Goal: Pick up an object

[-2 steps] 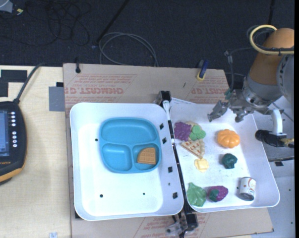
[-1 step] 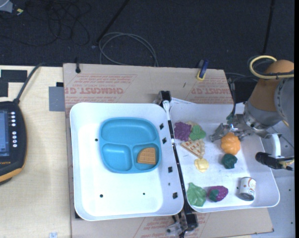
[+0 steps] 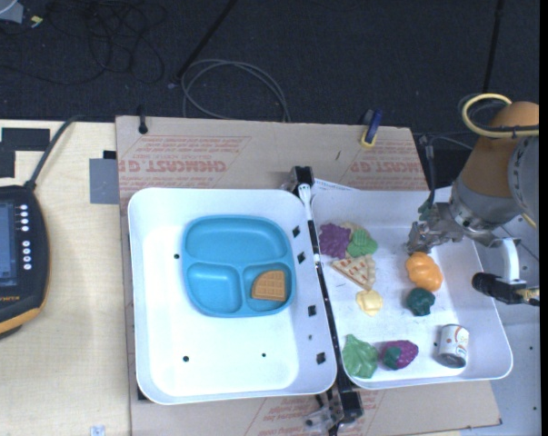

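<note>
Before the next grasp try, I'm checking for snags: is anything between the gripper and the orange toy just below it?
Nothing visible. The gripper sits right above the orange toy in the right bin; the dark green toy lies beyond it.

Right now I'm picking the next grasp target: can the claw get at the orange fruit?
Probably yes. The claw hangs just above the orange fruit in the right bin; nothing lies between them, and the dark green piece sits on its far side.
</note>
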`<act>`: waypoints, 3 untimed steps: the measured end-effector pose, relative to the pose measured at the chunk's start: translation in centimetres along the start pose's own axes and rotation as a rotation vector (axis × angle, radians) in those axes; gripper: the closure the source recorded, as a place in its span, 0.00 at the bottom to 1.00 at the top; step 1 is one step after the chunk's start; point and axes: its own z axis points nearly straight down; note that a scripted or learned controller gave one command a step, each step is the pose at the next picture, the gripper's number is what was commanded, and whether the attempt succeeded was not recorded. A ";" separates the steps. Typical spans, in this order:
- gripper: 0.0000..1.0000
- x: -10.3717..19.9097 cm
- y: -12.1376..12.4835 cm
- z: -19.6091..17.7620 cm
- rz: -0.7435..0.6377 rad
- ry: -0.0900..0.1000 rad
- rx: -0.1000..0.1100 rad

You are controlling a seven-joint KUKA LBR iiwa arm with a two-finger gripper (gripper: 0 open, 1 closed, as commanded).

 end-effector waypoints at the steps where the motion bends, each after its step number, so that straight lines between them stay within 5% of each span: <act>1: 0.00 0.1 0.0 0.1 -0.002 0.000 0.001; 2: 0.00 4.6 -3.4 1.2 0.000 0.004 0.004; 3: 1.00 4.4 -3.2 0.1 0.000 0.002 0.002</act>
